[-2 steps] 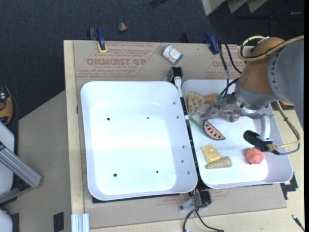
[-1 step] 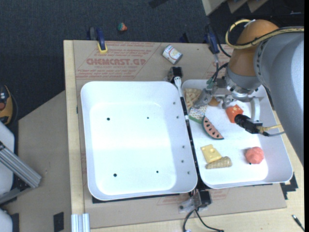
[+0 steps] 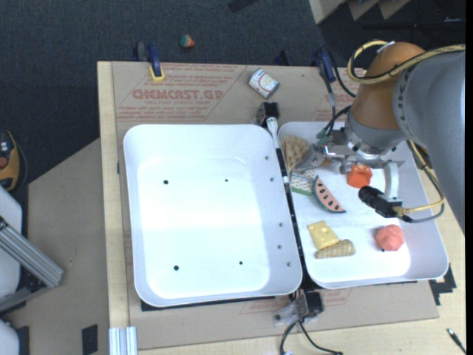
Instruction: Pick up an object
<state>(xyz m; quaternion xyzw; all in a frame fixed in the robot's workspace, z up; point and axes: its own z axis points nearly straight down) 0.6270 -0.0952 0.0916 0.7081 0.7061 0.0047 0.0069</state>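
The right bin (image 3: 421,261) holds several toy foods: a tan waffle piece (image 3: 295,151), a watermelon slice (image 3: 327,196), a small orange-red fruit (image 3: 360,174), a yellow cheese wedge (image 3: 321,234), a tan pastry (image 3: 336,251) and a pink-red fruit (image 3: 389,237). My gripper (image 3: 323,156) hangs low over the far part of this bin, just right of the waffle piece and above the watermelon slice. The orange-red fruit lies close by on its right. The wrist hides the gripper's tip from the camera.
The left bin (image 3: 140,146) sits beside the right one, their rims touching. A small white box (image 3: 263,83) lies on the cardboard behind the bins, near blue clamps (image 3: 154,58). A pale green-grey scrap (image 3: 301,184) lies at the right bin's left wall.
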